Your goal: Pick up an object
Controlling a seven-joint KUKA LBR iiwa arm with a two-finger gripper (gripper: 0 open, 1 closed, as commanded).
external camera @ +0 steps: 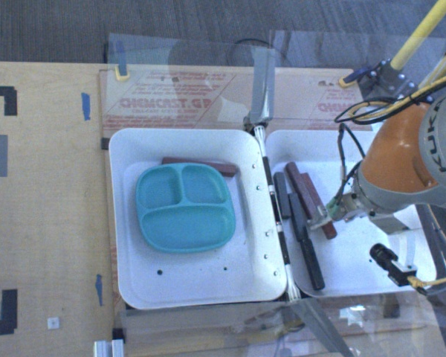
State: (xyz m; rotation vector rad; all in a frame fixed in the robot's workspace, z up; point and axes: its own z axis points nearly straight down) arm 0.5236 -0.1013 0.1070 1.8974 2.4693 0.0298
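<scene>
Across the bench, two white bins sit side by side, touching along a shared middle edge. Left bin (pixel 126 222): two things, one teal divided plate (pixel 184 207) with three compartments, lying flat near the centre, and one brown slat (pixel 208 165) partly tucked under the plate's far rim. Bare floor rings the plate, widest along the near side and the left wall. Right bin (pixel 357 281): three long things crowded against its left wall, looks like two black sticks, a short one (pixel 282 195) hard by the wall and a longer one (pixel 309 255) running toward the near corner, plus one reddish-brown bar (pixel 306 188) lying at a slant just beside them. One grey-and-orange arm (pixel 398 155) reaches in from the right, covering the bin's far right part. Its gripper (pixel 333 214) sits low over the bar's near end; can't tell if it's spread, closed, or gripping. Right half of this bin's floor is bare white, so plenty of room there.
</scene>
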